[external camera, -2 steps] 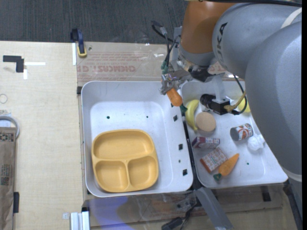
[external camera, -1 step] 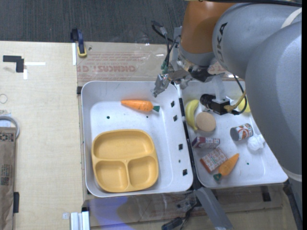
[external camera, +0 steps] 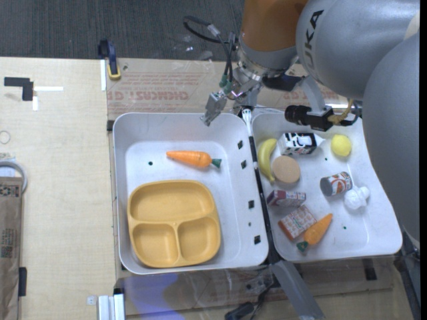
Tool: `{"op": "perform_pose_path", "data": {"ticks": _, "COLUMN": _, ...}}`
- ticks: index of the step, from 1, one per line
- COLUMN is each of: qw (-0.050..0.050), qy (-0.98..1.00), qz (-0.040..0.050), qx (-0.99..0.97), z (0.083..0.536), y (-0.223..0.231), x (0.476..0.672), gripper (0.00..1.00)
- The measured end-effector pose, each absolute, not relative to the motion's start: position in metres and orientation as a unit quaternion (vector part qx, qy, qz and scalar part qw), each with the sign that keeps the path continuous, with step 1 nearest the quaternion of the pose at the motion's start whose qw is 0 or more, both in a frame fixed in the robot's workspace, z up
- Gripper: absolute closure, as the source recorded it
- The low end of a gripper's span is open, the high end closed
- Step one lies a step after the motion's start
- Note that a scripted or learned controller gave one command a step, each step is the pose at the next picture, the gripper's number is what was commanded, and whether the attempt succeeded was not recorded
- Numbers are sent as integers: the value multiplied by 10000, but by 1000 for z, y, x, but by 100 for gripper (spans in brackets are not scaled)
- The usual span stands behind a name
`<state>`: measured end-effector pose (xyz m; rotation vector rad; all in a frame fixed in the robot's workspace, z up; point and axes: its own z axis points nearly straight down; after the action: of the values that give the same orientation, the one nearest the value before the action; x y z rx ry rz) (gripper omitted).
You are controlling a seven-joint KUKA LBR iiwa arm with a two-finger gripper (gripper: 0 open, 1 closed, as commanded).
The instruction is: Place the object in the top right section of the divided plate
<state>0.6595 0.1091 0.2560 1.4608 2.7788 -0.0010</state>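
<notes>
While the arm (external camera: pixel 347 39) reaches in over the far edge of the bench, the gripper (external camera: pixel 223 102) hangs above the far rim of the left bin (external camera: pixel 123 179), close to the divider where the two bins meet. Its fingers point toward the left bin with nothing between them; whether they stand wide or narrow cannot be determined from this angle. The carrot (external camera: pixel 192 159) lies flat on the floor of the left bin, just beyond the far edge of the divided plate (external camera: pixel 175 225), with its green end pointing toward the right bin (external camera: pixel 380 239). It is clear of the gripper and touches neither the plate nor the bin wall. The divided plate is yellow, sits at the near side of the left bin, and has one long section on its far side and two smaller sections on its near side; all three hold nothing. The right bin, beside the plate's bin, contains a banana (external camera: pixel 267 159), a lemon (external camera: pixel 341 145), a small can (external camera: pixel 335 183), a second carrot (external camera: pixel 317 231), a round brown disc (external camera: pixel 286 170), and several small cartons.
</notes>
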Motion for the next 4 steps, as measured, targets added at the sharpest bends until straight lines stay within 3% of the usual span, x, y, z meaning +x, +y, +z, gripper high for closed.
{"op": "perform_pose_path", "data": {"ticks": 1, "qw": 10, "qy": 9140, "qz": -3, "qx": 4058, "z": 286, "y": 164, "x": 660, "gripper": 0}}
{"op": "perform_pose_path", "data": {"ticks": 3, "qw": 3, "qy": 9664, "qz": -6, "qx": 2571, "z": 298, "y": 157, "x": 618, "gripper": 0}}
{"op": "perform_pose_path", "data": {"ticks": 4, "qw": -2, "qy": 9641, "qz": -5, "qx": 2656, "z": 252, "y": 143, "x": 628, "gripper": 0}}
